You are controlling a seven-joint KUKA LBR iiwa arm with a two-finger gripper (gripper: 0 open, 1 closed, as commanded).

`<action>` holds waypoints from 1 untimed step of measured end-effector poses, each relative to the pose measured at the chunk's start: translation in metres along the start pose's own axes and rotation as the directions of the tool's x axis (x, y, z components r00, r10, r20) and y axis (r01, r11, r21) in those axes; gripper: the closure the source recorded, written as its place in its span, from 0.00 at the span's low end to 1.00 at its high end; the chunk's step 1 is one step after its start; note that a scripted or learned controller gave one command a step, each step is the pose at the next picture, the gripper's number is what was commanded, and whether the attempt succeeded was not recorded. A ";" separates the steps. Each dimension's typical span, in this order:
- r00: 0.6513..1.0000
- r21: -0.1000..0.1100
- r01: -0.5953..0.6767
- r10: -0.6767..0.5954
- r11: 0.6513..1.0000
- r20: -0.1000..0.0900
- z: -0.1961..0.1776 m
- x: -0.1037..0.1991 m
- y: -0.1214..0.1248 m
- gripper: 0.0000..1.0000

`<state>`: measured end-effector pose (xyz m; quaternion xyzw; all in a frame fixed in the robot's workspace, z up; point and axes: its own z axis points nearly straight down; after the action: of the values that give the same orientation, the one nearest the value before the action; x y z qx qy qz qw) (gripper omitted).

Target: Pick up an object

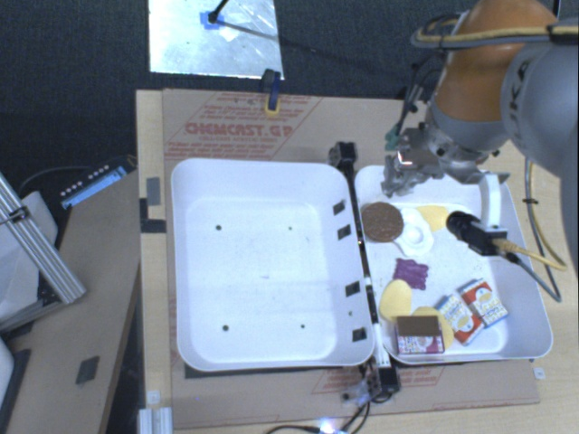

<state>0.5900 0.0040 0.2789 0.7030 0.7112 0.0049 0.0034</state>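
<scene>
I positioned the end effector (394, 186) above the brown disc (383, 221) for grasping; its opening I could not tell.

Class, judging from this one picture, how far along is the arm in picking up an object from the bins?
Done: the gripper has reached the far end of the right white bin. In hand: nothing visible; it hangs just above the round brown disc. Left: grasping and lifting an item. The purple piece, yellow oval piece and red-and-white packets all lie in the bin.
</scene>
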 end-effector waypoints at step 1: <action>1.000 0.003 0.005 -0.005 1.000 -0.004 -0.051 0.118 0.016 1.00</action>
<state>0.6041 0.1221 0.3301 0.7012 0.7130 0.0050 0.0010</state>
